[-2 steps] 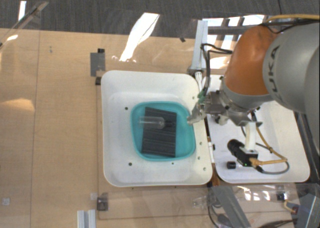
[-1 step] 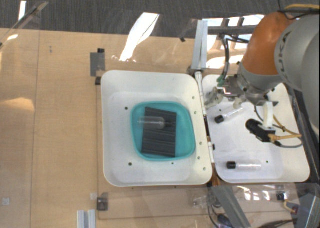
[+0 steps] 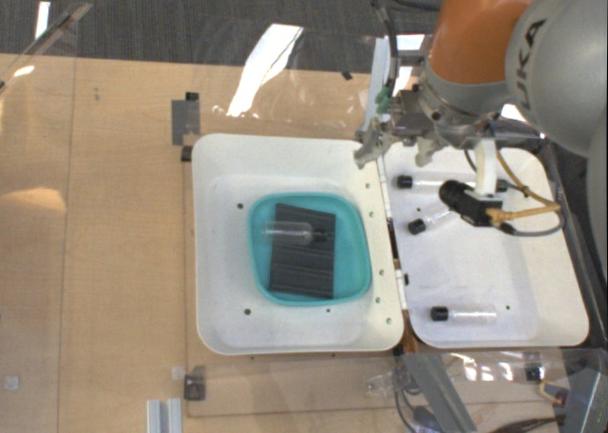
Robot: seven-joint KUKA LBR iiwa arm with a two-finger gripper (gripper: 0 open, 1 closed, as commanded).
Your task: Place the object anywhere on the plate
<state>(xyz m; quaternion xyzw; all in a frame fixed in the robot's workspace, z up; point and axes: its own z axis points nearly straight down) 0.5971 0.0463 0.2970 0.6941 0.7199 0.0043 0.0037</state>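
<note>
Lying on the teal plate [image 3: 353,260] at frame centre: clear tube [image 3: 288,230] atop dark block [image 3: 304,253]. Gripper [image 3: 446,141] at upper right; finger state indeterminate.

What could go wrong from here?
1. The tube on the dark block in the teal plate is round; it may roll off the block.
2. The arm hangs over the seam between the bins, near the left bin's rim; a low move might clip it.
3. Tubes in the right bin lie near cables; a grasp may snag.
</note>
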